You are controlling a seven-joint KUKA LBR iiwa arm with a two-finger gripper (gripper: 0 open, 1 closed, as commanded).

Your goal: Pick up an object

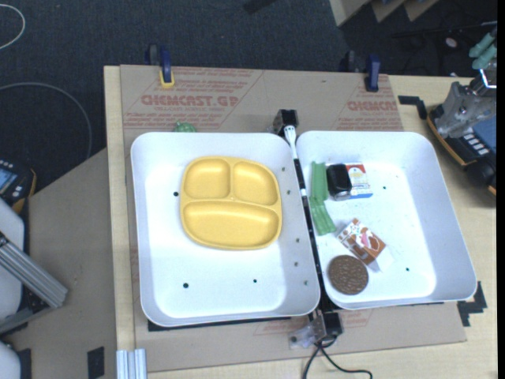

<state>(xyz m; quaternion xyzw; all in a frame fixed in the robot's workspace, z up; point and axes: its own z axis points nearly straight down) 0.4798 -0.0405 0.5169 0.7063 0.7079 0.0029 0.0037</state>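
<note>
In the right bin [426, 212], near its front edge, lies a brown disc [348, 275]: light, stiff, best pinched across its rim. The end effector's [473, 105] state I cannot tell.

- A small part of the arm [467, 107] is seen at the right edge of the camera view.
- There, a grey metallic block with a dull sheen is shown; its outline is angular and stepped, with lighter highlights along the upper faces.
- A pale teal piece [483, 50] is seen above the grey block, cut off by the edge.
- An orange strip [450, 138] is seen below the block, bordering a dark panel [476, 145] that carries a blue patch.
- Screws, cables and markings are too blurred to be made out.
</note>
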